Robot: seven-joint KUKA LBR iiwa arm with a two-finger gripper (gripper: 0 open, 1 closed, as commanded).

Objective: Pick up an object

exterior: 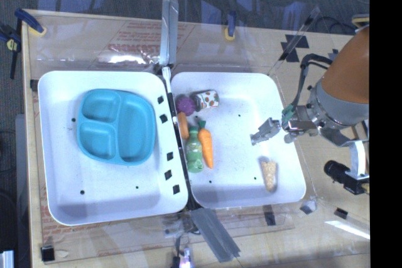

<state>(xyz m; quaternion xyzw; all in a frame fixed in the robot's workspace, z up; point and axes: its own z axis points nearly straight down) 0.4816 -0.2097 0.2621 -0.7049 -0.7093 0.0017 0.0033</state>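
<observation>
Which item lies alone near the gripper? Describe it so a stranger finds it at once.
Look in the right bin, near its lower right corner, just below the gripper. The pale tan, bread-like piece lies there alone, while the other items cluster against the left wall.

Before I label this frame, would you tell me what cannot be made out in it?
- Hand: too small and blurred in the camera view to tell how it is set.
- Small can: label print too small to read.
- Green item: partly covered by the carrot; its kind is unclear.
- Arm: cut off at the right.
</observation>
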